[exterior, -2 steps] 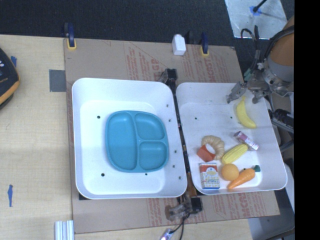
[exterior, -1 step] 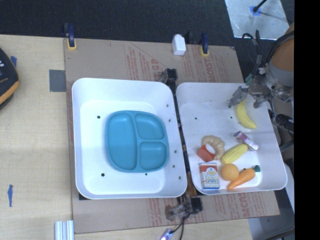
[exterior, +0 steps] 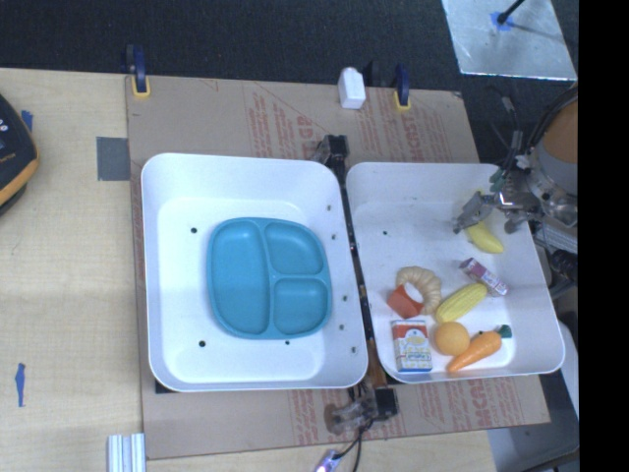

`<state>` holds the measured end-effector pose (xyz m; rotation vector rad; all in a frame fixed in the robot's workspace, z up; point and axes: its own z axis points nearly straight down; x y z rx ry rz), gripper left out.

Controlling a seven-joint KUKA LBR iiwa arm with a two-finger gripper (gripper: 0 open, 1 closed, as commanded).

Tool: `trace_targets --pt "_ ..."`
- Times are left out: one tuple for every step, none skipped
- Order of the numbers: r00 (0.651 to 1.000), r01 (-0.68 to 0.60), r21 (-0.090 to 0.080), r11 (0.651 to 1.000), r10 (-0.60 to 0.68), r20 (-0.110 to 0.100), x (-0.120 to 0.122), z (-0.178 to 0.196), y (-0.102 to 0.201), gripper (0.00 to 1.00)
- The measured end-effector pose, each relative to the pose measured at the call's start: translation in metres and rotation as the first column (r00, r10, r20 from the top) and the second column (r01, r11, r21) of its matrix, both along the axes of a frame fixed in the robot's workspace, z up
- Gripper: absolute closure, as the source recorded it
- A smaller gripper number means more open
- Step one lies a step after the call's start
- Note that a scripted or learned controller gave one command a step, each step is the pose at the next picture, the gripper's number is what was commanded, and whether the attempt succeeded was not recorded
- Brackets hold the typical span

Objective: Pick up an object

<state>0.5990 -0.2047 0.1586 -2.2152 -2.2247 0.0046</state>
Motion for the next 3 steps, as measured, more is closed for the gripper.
trace_targets --pt "1.000 0.000 0.000 1.000 0.000 -0.001 -0.036 0.007 -0.007 0.00" --pt "1.000 0.000 0.000 1.000 0.000 0.000 0.037 -0.068 -0.007 0.00" --pt "1.000 0.001 0.001 1.000 -0.001 0.001 0.011 -0.037 -0.007 0.00"
